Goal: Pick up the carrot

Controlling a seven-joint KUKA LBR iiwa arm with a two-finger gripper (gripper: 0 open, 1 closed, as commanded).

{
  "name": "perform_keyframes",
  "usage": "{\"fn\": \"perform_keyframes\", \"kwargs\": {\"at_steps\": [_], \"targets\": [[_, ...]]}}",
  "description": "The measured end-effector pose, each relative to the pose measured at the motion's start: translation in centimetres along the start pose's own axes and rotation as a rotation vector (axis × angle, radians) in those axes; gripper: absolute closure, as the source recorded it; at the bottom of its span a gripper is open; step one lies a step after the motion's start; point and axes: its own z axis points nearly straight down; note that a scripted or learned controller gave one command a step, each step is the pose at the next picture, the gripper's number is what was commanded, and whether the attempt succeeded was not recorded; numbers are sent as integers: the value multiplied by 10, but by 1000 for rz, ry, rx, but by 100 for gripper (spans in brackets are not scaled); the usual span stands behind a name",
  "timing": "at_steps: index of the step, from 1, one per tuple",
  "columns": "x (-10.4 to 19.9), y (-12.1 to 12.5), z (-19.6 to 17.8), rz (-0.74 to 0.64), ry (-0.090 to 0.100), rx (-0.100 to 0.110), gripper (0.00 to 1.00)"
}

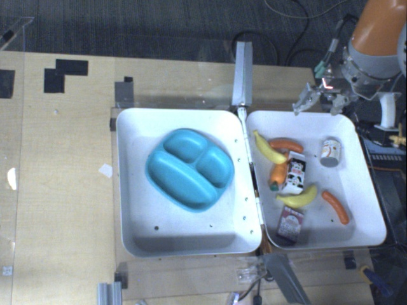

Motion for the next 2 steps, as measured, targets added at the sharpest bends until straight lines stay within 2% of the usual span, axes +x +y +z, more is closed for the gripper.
{"fn": "perform_keyframes", "kwargs": {"at_steps": [1,2], "targets": [[-5,-34,119,-264,1,1,0],[10,-27,190,-300,-1,-7,0]]}}
